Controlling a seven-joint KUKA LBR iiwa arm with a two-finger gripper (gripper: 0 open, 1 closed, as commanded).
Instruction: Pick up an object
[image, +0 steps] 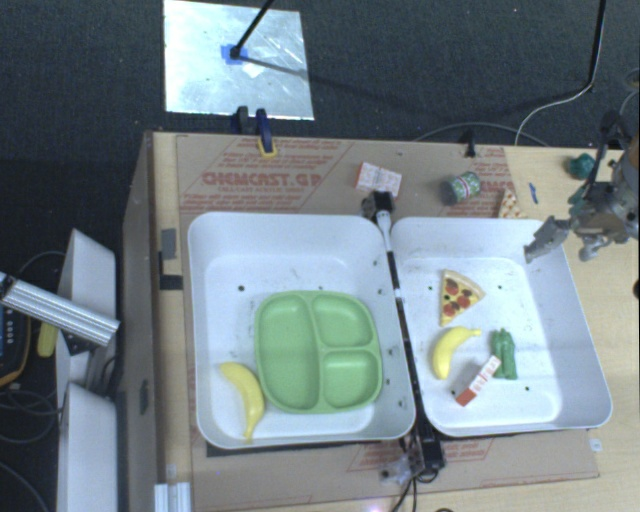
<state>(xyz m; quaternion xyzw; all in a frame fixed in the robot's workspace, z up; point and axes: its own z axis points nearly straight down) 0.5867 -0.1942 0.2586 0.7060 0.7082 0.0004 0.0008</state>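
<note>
Hovering at the right bin's (585, 330) far right corner, the gripper (590, 228) is blurred and partly cut off, so I cannot tell how it is set or whether it has hold of anything. Candidate objects lie well apart from it, lower in that bin: a pizza slice (459, 295), a yellow banana (450, 350), a green toy (504, 354) and a small red-and-white piece (478, 381). These last three sit close together, so a descent could nudge a neighbour or close on two. The flat pizza slice may slip. Across the divider, the left bin (215, 300) holds a green tray (318, 352) and another banana (244, 397).
</note>
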